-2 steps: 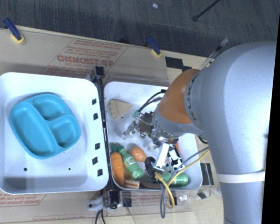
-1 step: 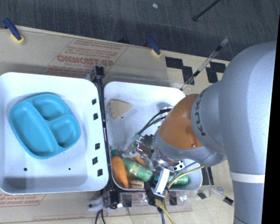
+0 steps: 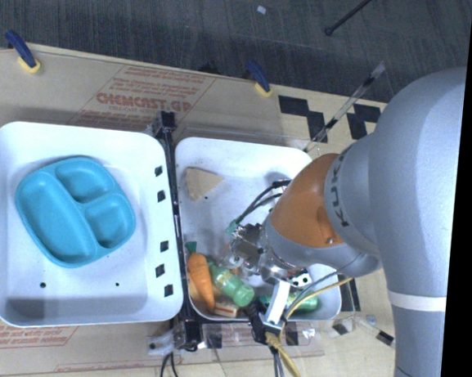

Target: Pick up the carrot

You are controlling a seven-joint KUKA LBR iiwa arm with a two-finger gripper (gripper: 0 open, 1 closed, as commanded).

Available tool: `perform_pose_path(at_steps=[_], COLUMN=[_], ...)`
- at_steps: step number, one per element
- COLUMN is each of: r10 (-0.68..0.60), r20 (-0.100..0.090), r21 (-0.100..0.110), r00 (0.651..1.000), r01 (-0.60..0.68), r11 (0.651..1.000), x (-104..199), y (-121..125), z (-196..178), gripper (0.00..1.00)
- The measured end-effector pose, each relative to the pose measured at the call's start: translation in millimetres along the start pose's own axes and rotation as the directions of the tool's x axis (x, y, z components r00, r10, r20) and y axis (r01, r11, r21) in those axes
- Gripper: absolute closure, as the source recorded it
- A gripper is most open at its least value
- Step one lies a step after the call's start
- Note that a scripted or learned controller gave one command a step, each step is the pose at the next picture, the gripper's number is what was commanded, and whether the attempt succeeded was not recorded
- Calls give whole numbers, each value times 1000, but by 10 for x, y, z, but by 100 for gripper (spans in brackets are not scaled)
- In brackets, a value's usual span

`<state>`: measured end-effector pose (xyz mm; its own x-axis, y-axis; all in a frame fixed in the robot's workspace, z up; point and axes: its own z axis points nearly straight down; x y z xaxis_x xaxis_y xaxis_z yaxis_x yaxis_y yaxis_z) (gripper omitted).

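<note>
Near edge of right bin (image 3: 185, 220): carrot (image 3: 202, 277) lying by the bin's left wall, long axis running near to far, orange, resting on the floor, not lifted. Just right of it, touching or almost touching, a green bottle-like item (image 3: 235, 289) on its side. Below these, a small brown-and-tan piece (image 3: 225, 308) at the near wall. Farther right, another green item (image 3: 304, 301), partly hidden behind the wrist cabling.

Gripper (image 3: 250, 257) down low in the bin, just above and right of the carrot, close to the green bottle. Fingers buried under wrist hardware and cables; cannot tell whether spread or pressed together. Nothing visibly pinched. Orange band (image 3: 304, 210) directly above, grey arm (image 3: 410, 174) covering the bin's right side.

Toward the far wall of the same bin: tan wedge (image 3: 201, 182), well apart from the carrot.

Left bin (image 3: 3, 221): blue divided plate (image 3: 76, 208), sitting flat.

Beyond both bins: brown printed board (image 3: 137, 97), two blue-and-yellow clamps (image 3: 23, 52) at its far edge.
</note>
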<state>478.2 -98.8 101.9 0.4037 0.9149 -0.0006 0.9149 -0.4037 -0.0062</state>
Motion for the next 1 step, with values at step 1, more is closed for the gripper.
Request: perform_pose_path(at_steps=[1], r10=[227], r20=[0], r21=[3], r00=[974], r01=[-227], r11=[974], x=[540], y=[-263], z=[-896], gripper=[100])
